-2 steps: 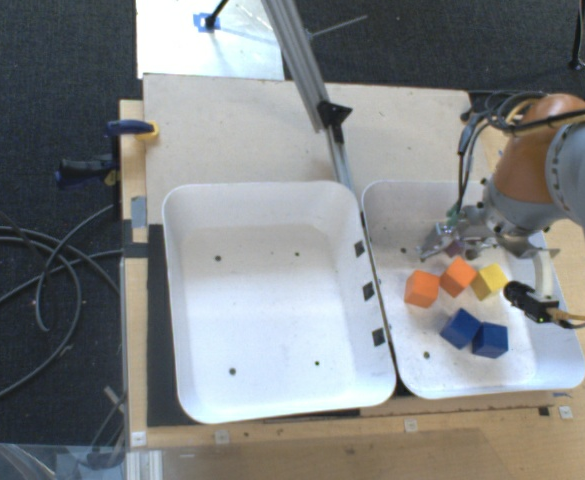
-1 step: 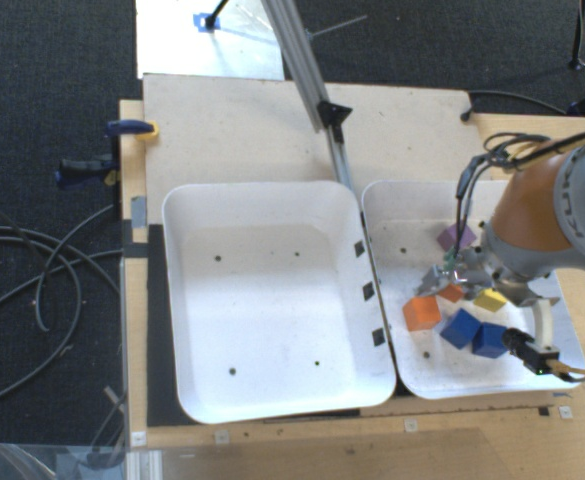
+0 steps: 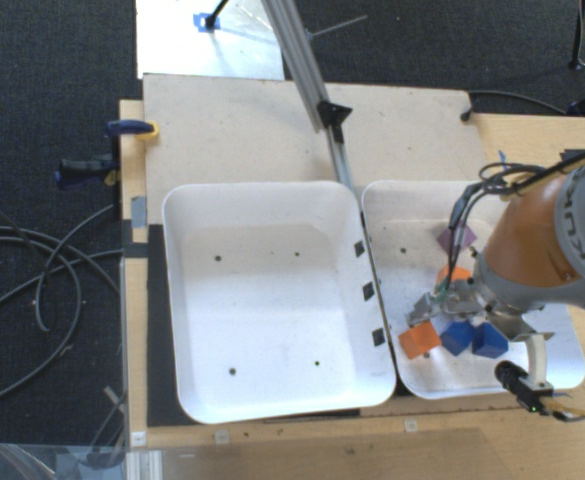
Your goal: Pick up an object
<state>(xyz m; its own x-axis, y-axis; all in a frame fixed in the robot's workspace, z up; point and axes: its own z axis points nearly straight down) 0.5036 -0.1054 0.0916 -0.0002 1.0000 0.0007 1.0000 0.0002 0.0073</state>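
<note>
The arm reaches into the right bin (image 3: 392,223), its end effector (image 3: 442,306) low among the objects; whether it is apart or together cannot be told. An orange block (image 3: 419,340) lies just beside two blue blocks (image 3: 474,340), a purple piece (image 3: 456,236) farther back. The left bin (image 3: 187,218) sits alongside.

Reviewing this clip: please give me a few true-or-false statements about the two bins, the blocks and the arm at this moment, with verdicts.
1. The small orange block lies in the right shallow white bin. True.
2. The two small blue blocks lie in the left shallow white bin. False: they sit in the right bin, beside the orange block.
3. The grey arm with the orange band reaches over the right bin. True.
4. The purple piece lies outside both bins. False: it is in the right bin, by the arm.
</note>
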